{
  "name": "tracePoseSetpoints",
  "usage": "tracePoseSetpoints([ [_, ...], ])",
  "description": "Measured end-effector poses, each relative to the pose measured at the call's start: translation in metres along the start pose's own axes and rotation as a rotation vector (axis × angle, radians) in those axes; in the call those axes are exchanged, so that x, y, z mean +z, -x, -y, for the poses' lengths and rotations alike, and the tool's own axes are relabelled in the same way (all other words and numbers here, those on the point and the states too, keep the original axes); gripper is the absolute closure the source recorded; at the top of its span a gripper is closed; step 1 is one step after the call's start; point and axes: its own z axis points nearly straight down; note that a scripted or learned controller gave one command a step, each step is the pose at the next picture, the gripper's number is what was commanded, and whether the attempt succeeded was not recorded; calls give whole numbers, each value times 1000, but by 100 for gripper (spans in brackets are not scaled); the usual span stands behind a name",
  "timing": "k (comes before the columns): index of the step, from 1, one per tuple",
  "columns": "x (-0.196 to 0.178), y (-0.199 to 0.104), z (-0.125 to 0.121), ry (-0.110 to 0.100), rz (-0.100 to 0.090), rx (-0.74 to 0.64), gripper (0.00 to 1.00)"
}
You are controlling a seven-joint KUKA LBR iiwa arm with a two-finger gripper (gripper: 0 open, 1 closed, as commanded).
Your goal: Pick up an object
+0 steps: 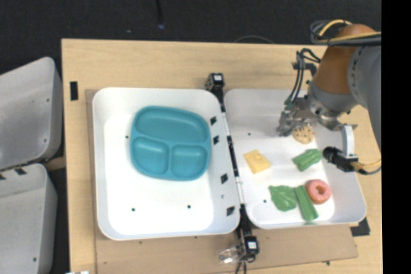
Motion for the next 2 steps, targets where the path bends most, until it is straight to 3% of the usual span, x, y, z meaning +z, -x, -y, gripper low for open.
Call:
tracePoseSetpoints([
  [2,-114,8,-11,3,-1,-9,100],
])
